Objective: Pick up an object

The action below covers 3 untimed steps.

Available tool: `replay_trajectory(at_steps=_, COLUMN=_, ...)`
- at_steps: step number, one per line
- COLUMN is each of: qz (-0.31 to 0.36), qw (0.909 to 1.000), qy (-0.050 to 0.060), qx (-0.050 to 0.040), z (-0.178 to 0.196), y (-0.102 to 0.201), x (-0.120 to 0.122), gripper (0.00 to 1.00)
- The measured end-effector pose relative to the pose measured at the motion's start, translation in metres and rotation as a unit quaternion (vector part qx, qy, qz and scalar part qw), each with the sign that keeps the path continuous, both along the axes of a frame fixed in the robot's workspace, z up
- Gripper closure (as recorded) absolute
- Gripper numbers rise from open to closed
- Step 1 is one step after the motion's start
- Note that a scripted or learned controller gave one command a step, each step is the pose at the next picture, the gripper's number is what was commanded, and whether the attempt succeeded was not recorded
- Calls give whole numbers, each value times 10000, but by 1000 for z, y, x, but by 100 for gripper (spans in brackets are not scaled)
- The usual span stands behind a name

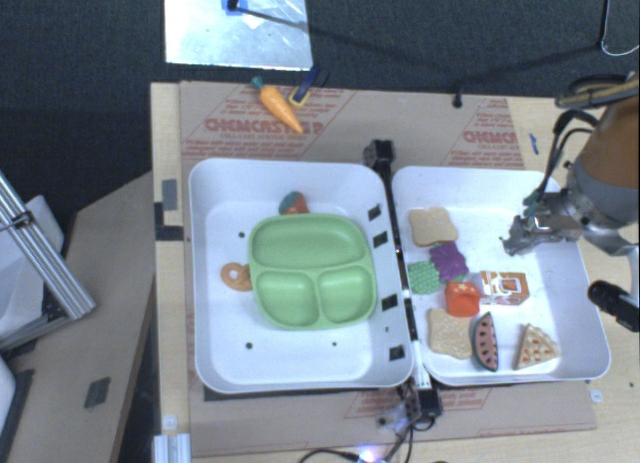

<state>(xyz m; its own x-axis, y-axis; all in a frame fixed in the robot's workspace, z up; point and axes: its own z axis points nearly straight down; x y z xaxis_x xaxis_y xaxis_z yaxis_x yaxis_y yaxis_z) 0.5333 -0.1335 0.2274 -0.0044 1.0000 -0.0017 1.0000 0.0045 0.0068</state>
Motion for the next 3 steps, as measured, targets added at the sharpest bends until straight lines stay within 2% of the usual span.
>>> replay_trajectory(at_steps=1, qz=23, qw=10000, qy=26, qx=15, z=-4, y=53, x=6, gripper=100)
replay_trajectory(at_steps=3, qz=36, qw=10000, qy=29, qx=23, z=-2, y=178, x=-17, gripper=100)
